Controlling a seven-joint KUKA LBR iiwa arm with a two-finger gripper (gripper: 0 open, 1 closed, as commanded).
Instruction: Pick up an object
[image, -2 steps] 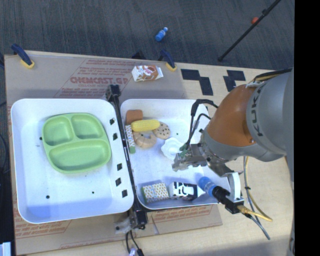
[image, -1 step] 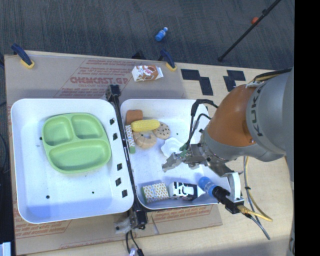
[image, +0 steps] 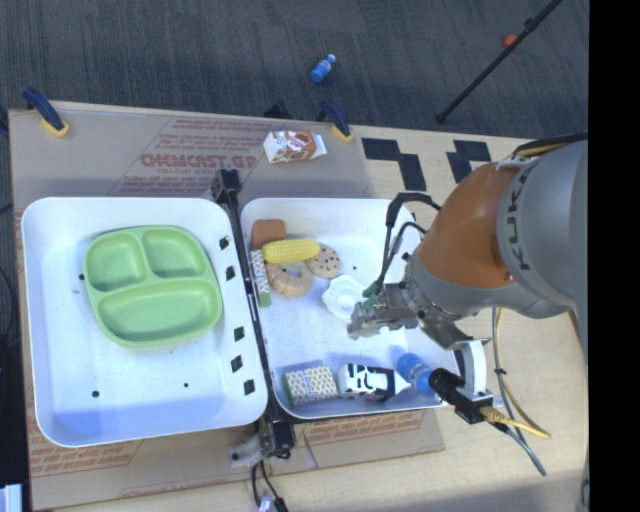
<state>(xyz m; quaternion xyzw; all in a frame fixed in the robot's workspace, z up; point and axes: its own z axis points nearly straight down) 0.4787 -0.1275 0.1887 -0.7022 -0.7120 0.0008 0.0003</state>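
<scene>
White cup sits just left of the fingers, touching or nearly so. Nothing is between them. Whether they are spread or closed, I cannot tell.

1. Left bin: white.
2. Right bin: white.
3. Divided plate: pale green.
4. Corn cob: yellow.
5. Cookie: tan with dark chips.
6. Doughnut: light brown.
7. Cup: white.
8. Box: fine tan-and-white check.
9. Carton: black-and-white patches.
10. Bottle: blue.
11. Arm: grey with an orange band.
12. Clamps: blue with yellow tips.
</scene>
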